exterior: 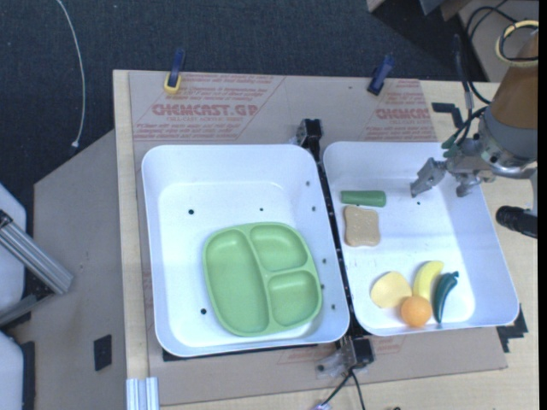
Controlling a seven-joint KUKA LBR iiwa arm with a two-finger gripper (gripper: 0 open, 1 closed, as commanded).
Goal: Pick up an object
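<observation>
Arm (513, 118) reaches in from the right — jaws over right bin (479, 229).

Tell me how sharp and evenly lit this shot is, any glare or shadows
Camera view: mostly sharp, light even and soft; the green tray throws only a faint shadow in the left bin; no strong glare on the right bin; the gripper looks slightly blurred.

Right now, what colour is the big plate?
Light green, seen in the camera view: the plate in the left bin.
</observation>
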